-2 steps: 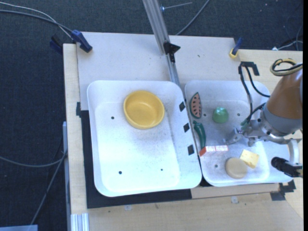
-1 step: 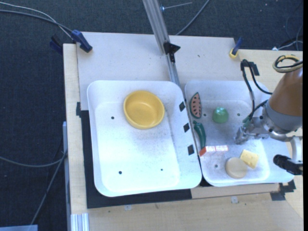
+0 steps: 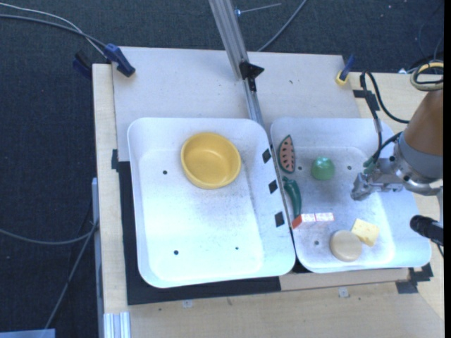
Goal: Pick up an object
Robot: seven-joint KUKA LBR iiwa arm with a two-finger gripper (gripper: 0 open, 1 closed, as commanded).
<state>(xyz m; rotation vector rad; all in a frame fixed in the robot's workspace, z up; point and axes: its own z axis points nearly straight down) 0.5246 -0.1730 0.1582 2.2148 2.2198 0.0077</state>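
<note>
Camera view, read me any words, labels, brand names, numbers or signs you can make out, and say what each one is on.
No text can be read in this view.
The small white and red packet in the right bin: it may carry print, but it is too small and blurred to read.
The yellow bowl, the watermelon slice and the green ball: no markings visible.

Both bins (image 3: 204, 259) look like smooth white plastic, a bit speckled and scuffed on the floor. The yellow bowl (image 3: 211, 160) is plastic too, with a soft sheen. The bench top (image 3: 183, 83) is matt and pale, with bare wood along its edges. The gripper (image 3: 363, 186) looks like dull grey metal.
</note>
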